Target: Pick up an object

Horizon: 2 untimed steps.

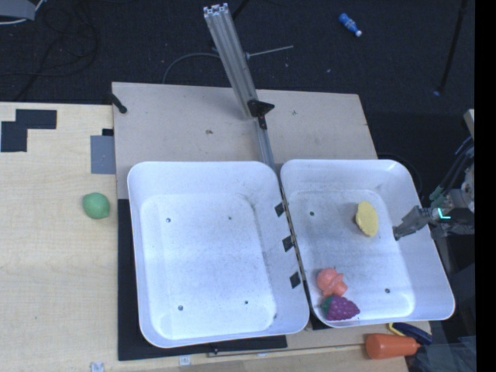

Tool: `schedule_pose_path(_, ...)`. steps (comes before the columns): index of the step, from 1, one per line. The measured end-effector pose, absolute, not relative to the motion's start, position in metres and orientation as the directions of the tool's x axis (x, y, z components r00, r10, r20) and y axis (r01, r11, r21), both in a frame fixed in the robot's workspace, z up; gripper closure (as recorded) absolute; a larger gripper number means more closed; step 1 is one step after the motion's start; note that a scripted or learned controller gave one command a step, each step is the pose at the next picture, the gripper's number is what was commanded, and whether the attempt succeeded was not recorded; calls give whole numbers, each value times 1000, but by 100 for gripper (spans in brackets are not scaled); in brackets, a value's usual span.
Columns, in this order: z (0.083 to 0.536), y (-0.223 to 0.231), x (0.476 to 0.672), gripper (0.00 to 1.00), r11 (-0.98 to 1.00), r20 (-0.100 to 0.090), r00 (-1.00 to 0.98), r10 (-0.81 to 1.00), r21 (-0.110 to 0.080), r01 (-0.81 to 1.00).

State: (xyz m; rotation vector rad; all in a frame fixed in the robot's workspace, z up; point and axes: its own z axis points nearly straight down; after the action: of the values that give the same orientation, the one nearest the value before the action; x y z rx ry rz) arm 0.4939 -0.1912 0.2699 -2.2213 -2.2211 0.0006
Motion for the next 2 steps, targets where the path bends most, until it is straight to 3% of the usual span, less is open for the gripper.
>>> schedule_pose_path(1,270,-191,494,0,0,0,0,1000,-1,1000)
schedule_pose_path(2,210,-193,487,0,0,1,0,1000,-5,1000)
